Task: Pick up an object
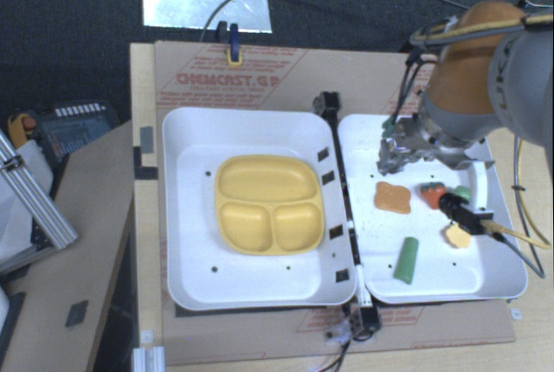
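2 shallow white bins are seen side by side on the bench. In the left bin (176, 214) a yellow tray (267, 204) with 3 compartments is laid flat near the middle. The arm (485, 76) is brought in from the right, and the gripper (396, 156) is held low over the upper left part of the right bin (506, 279), close to the divide between the bins. Whether it is released or clenched cannot be told, and nothing is seen to be grasped. The loose objects are all found in the right bin: an orange piece (392, 198) just below the gripper, a red-orange item (432, 194) near it to the right, a pale yellow wedge (458, 236) lower right, and a green stick (406, 259) toward the bin's front edge.
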Controlling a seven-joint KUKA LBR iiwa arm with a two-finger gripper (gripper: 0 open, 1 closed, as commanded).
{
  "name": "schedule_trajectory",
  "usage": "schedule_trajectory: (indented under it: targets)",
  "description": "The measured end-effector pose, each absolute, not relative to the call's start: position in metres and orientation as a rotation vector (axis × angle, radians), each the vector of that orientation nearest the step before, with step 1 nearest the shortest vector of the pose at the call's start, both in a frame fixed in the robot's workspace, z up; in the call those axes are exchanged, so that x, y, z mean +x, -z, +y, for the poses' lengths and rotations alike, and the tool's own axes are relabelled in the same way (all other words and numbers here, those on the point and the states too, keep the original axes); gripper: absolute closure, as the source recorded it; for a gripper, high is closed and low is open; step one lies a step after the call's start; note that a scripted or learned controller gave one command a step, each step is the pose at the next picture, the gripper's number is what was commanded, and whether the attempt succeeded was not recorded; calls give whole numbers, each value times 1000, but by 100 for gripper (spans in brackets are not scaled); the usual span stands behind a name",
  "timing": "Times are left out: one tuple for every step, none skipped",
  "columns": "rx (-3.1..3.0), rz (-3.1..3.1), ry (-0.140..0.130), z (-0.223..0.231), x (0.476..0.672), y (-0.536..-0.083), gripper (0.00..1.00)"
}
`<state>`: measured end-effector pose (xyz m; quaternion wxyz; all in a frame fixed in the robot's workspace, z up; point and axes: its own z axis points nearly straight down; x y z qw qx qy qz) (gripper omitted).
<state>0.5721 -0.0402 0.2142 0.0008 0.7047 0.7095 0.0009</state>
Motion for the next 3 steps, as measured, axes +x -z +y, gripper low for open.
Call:
schedule_trajectory:
  targets:
    - [2209, 2230, -8, 11, 598, -227, 100]
    - [2212, 2228, -6, 63, 622, -236, 100]
    - [2212, 2229, -4, 106, 644, -221, 100]
